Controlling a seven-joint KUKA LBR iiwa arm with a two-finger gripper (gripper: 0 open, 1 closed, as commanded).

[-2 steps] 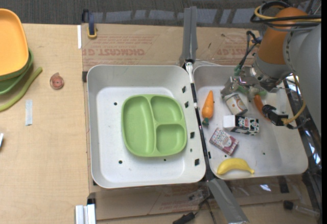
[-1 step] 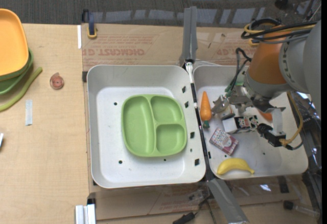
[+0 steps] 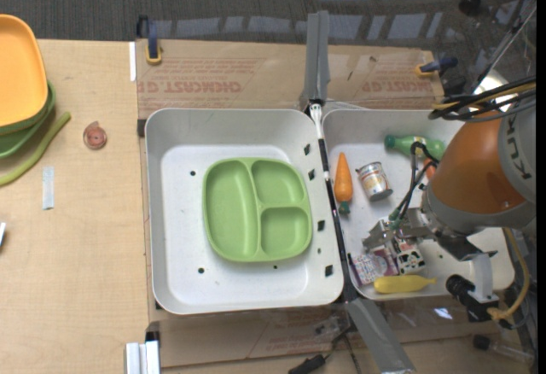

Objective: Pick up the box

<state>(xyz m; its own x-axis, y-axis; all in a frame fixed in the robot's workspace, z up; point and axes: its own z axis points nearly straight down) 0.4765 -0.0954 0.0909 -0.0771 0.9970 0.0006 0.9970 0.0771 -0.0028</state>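
Box [image 3: 373, 265] lower right of frame, flat in right bin [image 3: 478, 129], touching banana [image 3: 403, 283] | gripper [image 3: 394, 236] low over box, likely lined up for grasp | spread or pressed together: cannot tell | carrot [image 3: 342, 177], can [image 3: 373, 179] above, apart.

One fixed camera looks down at a slant on both bins [image 3: 158, 193]
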